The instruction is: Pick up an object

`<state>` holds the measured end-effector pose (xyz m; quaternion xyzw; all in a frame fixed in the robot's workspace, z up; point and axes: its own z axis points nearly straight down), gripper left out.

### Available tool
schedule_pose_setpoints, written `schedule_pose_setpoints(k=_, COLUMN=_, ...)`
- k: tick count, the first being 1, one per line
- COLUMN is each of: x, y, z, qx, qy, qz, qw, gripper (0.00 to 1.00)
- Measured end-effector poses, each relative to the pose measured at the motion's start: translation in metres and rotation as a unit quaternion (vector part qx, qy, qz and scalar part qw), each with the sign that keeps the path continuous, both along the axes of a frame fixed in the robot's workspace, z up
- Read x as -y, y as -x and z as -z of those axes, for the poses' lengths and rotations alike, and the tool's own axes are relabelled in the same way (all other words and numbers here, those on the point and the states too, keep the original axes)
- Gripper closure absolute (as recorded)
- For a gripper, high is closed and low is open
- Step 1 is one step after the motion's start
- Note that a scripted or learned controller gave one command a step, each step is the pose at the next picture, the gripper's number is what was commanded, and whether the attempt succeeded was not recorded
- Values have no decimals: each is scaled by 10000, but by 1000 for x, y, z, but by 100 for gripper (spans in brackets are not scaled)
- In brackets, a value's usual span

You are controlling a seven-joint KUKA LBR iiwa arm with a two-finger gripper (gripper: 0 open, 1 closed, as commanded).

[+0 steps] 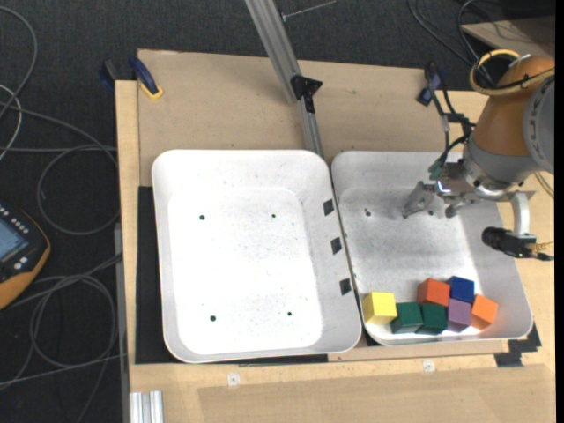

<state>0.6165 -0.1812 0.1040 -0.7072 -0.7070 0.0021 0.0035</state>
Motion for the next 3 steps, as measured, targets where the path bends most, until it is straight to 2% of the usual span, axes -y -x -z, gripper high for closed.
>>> schedule_pose_setpoints(k=1, x=0, y=0, z=5, qx=25, qy=7, qz=0, qw=10000, gripper=0)
schedule_pose_setpoints(k=2, x=0, y=-1, z=-8, qx=46, qy=5, qz=-2, qw=10000, gripper=100)
schedule_pose_setpoints(k=3, x=-7, y=-11, z=-66, qx=80, qy=17, qz=-15, qw=10000, gripper=100)
